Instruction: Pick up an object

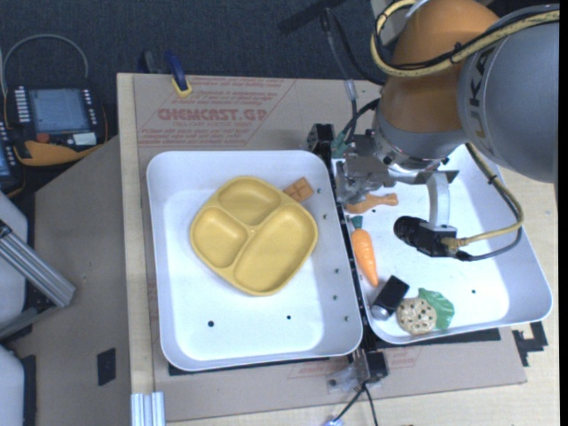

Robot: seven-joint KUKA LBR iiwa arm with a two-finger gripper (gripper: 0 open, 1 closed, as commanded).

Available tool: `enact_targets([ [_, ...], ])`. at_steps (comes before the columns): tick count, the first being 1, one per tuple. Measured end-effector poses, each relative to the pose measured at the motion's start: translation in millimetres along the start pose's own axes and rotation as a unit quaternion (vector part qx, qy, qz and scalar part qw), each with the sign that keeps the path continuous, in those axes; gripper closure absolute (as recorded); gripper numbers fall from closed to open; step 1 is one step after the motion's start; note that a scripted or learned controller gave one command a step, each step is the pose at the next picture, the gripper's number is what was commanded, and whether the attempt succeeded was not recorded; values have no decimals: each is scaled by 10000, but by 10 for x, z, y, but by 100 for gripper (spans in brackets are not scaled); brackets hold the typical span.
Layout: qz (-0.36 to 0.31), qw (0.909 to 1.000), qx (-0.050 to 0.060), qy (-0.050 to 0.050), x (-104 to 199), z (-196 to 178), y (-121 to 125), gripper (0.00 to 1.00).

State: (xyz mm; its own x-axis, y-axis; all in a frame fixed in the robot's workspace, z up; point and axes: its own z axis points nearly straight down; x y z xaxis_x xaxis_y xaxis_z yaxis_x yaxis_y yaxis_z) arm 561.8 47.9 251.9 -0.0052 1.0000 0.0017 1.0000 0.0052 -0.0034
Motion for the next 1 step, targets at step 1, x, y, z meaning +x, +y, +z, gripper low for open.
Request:
enact_targets([
  [1,2,10000,7,0,406,147,-75,100],
])
